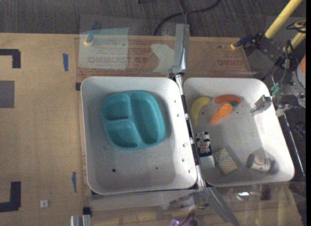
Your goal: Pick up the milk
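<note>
Milk: the small black-and-white cow-patterned milk carton [203,144] lies in the right white bin [272,123], against its left wall, towards the near left corner.
Neighbours: a speckled beige square block [225,161] lies just beside it; a yellow banana [198,107] and two orange carrots [224,108] sit nearer the far wall; a white rounded cup-like toy [259,162] is by the near right corner.
Gripper: the metal two-finger gripper [261,104] hovers at the right bin's far right side, holding nothing; how far open it is I cannot tell.
Advice: cross towards the left wall and descend with the fingers running parallel to it, so neither catches the rim or the block.
</note>
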{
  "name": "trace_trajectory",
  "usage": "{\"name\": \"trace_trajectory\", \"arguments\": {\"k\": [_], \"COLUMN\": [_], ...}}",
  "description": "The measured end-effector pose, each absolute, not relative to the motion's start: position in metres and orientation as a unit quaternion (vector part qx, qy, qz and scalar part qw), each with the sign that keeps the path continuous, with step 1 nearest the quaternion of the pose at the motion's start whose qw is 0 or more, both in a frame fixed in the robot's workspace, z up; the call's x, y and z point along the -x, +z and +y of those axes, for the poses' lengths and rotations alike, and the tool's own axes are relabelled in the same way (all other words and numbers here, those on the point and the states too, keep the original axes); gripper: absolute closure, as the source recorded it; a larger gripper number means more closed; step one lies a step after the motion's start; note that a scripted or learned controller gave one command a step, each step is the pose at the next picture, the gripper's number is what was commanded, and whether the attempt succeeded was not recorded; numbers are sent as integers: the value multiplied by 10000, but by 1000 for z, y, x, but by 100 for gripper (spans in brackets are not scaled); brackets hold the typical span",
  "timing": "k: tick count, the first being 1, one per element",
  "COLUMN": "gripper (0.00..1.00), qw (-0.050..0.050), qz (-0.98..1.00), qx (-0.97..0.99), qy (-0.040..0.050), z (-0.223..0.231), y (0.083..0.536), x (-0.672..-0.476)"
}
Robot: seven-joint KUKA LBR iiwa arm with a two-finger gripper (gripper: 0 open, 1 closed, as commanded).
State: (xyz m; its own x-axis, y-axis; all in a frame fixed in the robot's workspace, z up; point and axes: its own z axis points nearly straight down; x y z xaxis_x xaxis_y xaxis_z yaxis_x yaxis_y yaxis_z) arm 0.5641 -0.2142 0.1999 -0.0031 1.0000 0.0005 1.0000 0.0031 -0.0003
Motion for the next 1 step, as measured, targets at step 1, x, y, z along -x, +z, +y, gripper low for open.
{"name": "trace_trajectory", "arguments": {"k": [1], "gripper": [0], "qw": [-23], "qz": [-7488], "qx": [6628], "qy": [-1], "z": [-221], "y": [223], "x": [-586]}}
